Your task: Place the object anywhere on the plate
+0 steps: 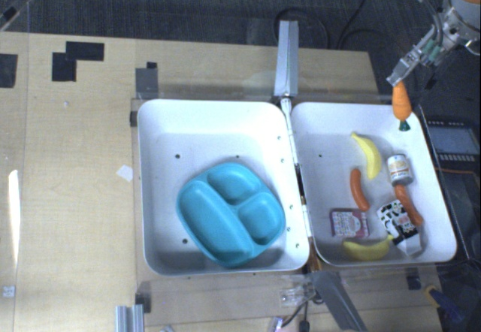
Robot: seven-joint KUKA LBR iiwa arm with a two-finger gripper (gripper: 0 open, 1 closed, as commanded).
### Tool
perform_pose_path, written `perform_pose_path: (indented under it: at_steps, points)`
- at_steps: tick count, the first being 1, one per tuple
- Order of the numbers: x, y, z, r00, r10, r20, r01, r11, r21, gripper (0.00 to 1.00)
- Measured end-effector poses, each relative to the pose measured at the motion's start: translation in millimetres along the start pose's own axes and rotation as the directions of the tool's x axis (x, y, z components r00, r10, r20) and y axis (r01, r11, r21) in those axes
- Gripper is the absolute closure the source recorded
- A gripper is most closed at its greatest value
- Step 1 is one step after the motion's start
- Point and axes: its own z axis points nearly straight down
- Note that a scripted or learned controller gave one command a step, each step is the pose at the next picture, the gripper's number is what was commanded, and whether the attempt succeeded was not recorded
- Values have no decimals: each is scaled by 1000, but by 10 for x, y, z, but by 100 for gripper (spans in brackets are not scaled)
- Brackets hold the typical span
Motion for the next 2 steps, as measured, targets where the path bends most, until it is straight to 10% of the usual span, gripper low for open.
perform_pose_path:
  at_steps: [1, 2]
  points:
    - [-82, -258, 478, 977, -215, -11, 215, 977, 6, 100]
    - [-351, -414, 564, 998, 58, -7, -58, 998, 8, 100]
